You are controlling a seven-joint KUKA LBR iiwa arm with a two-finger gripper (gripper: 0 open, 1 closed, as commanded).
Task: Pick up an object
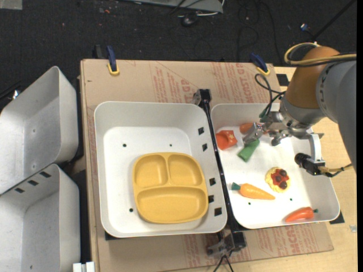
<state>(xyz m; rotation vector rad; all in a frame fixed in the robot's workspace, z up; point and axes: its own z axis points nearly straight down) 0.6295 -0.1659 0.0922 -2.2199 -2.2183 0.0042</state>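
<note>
A: Right, eyes on the green block (pixel 248 150), lying tilted on the floor of the right bin (pixel 323 200), upper middle, just beside the red piece (pixel 226 139)

B: And the gripper (pixel 260 130)?

A: Low over the bin, its tip right at the upper end of that green block. Whether the fingers are spread or pinched, I cannot tell; they're small and dark against the clutter

B: So nothing lifted yet?

A: Nothing I'd call held. The block looks flat on the bin floor, so I'd judge the approach done, and the grasp and lift both left

B: Other candidates?

A: Carrot (pixel 255 191) lower down, the round yellow toy with red spots (pixel 278 178) near it, a red pepper (pixel 299 213) by the near edge. All apart from the gripper. The yellow divided tray (pixel 169 187) sits in the left bin (pixel 113 118), well away from the action
</note>
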